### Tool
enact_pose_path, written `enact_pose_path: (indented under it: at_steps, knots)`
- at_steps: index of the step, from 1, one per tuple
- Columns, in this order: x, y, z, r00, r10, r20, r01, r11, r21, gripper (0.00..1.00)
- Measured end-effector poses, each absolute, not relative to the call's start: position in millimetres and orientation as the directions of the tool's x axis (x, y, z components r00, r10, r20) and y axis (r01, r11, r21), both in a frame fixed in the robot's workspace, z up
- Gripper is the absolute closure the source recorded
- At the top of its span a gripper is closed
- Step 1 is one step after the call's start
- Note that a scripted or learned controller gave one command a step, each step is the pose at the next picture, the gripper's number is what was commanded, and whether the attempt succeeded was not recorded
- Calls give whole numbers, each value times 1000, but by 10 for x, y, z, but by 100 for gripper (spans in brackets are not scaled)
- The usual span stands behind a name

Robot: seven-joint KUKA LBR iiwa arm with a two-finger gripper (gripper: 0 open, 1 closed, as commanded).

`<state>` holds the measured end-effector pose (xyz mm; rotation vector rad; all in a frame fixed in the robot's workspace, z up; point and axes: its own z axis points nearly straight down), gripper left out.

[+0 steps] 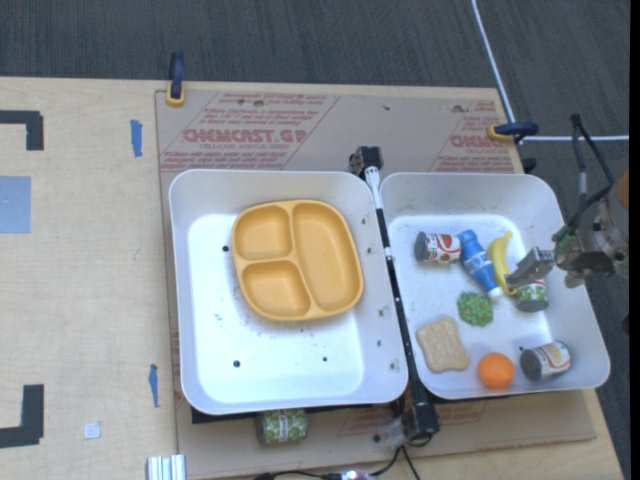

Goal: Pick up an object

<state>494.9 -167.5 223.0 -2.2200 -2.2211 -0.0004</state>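
Observation:
My gripper reaches in from the right over the right bin. It hangs just above a small can with a green label, beside a yellow banana. Left of the banana lie a blue bottle and a can on its side. Nearer the front lie a green broccoli piece, a slice of toast, an orange and another can. I see nothing lifted off the bin floor.
The left bin holds a yellow three-part plate. A green can lies on the board outside the bins, at the front. A black divider runs between the bins. Clamps hold the board's back corners.

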Motion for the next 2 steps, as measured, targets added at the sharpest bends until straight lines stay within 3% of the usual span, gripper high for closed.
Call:
enact_pose_path:
  at_steps: [1,2]
  knots:
    - [5453,-1663,952,-1,1000,0,1000,1,2,0]
    - [5550,-914,868,-2,1000,2,1000,2,3,0]
